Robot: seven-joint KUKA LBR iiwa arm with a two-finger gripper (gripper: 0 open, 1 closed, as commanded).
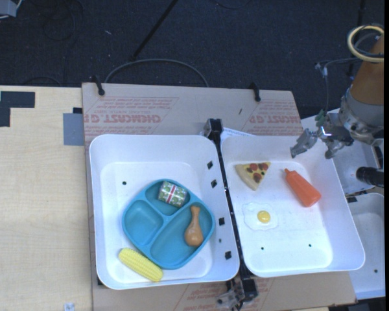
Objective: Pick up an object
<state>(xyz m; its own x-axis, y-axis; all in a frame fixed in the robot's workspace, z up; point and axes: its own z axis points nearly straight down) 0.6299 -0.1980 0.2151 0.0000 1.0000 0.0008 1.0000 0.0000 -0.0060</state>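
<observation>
The right bin (pixel 342 259) holds a pizza slice (pixel 254 172), an orange bottle (pixel 302 188) lying on its side and a fried egg (pixel 262 218). My gripper (pixel 316 146) hangs over the bin's far right corner, above and behind the orange bottle. It is open, with nothing between its spread fingers. In the left bin (pixel 104 173) a blue divided plate (pixel 142 229) carries a green can (pixel 172 193) and a chicken drumstick (pixel 194 225). A corn cob (pixel 141 264) lies beside the plate at the front left.
The two bins meet at a black-clipped divider (pixel 220 199). Cardboard (pixel 155 112) lies under them on the wooden bench (pixel 32 199). The arm's orange band (pixel 369 76) rises at the right edge.
</observation>
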